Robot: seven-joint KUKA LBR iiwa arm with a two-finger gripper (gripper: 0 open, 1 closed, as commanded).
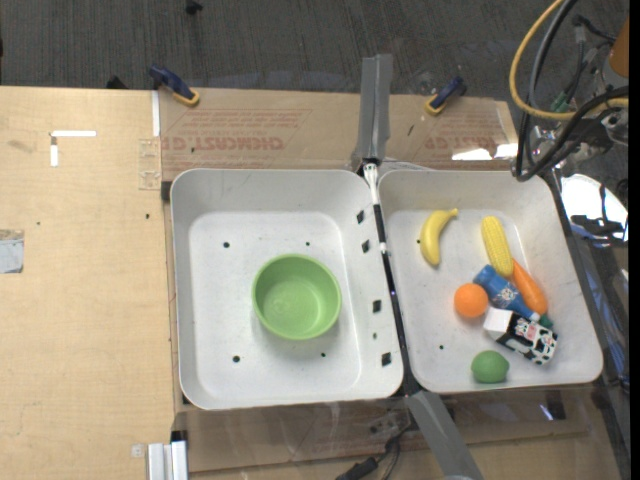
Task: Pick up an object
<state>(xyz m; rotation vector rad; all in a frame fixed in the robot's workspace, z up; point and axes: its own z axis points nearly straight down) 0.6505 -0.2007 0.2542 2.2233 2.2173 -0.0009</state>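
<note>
Plywood and cardboard make up the surface [80, 268] that carries the two white bins, with dark floor beyond. The left bin [200, 368] holds a green bowl [296, 297] near its middle. The right bin [570, 368] holds your candidates: a banana [436, 235] lying apart toward the upper left, a corn cob [497, 245], an orange ball [471, 301], a blue item [497, 286], a carrot [529, 287], a black-and-white block [527, 337] and a green ball [489, 367].

Cables and arm hardware sit at the upper right; I cannot tell the claw's state from here, nor whether it has hold of anything.

Nothing looks lifted yet, so you are likely at the approach. Favour the banana or the green ball: each has bare bin floor around it. Straddle the banana across its narrow width. Avoid the crowded cluster at the right, where the items touch one another and could block a clean descent.
</note>
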